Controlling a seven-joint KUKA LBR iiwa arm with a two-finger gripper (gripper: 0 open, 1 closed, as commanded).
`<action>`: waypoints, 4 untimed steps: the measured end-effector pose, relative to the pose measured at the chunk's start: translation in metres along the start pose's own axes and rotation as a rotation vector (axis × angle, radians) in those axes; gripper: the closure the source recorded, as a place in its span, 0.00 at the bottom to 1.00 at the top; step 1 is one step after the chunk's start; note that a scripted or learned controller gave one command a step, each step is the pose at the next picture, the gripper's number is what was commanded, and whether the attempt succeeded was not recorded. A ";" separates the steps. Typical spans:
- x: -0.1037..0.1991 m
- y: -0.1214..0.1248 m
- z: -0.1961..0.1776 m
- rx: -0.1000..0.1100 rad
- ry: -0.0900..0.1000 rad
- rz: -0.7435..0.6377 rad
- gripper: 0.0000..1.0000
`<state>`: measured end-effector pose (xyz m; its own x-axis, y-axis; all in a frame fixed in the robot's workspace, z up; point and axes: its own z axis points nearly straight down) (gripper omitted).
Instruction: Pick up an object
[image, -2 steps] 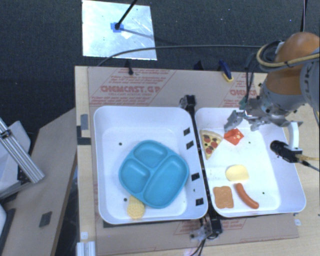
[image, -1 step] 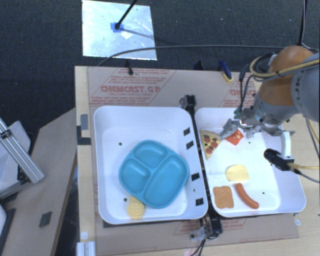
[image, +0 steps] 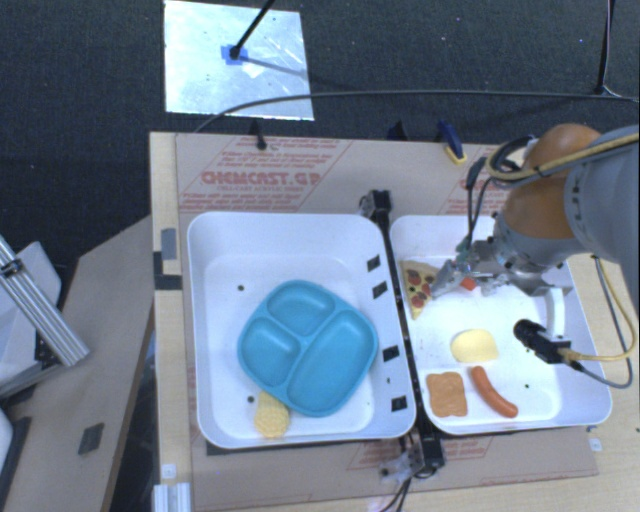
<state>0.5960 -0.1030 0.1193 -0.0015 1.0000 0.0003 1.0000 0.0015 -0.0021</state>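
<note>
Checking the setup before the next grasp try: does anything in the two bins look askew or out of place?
The blue divided plate lies turned at an angle in the left bin, and the yellow corn piece sits partly tucked under its lower edge. The pizza slice rests against the right bin's inner wall. Nothing looks spilled or broken.

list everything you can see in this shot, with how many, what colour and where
Bins: two, white, side by side on the bench.
Divided plate: one, blue, in the left bin.
Corn piece: one, yellow, left bin, at the plate's near edge.
Pizza slice: one, yellow with red spots, right bin, by the divider.
Yellow lump: one, pale yellow, middle of the right bin.
Toast piece: one, orange-brown, right bin, near edge.
Sausage: one, red-orange, right of the toast.
Foil sheet: one, silver, on the dark floor beyond the bench.
Arm: one, grey with orange band, reaching from the right.
Gripper: one, over the right bin beside the pizza slice.
</note>
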 end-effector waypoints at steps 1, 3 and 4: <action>-0.001 0.003 0.030 -0.009 -0.001 0.001 0.00; -0.002 0.002 -0.045 -0.009 -0.002 -0.002 1.00; -0.002 0.003 -0.099 -0.009 -0.002 -0.003 1.00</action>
<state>0.5995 -0.1048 0.2184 -0.0042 1.0000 -0.0013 1.0000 0.0042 0.0070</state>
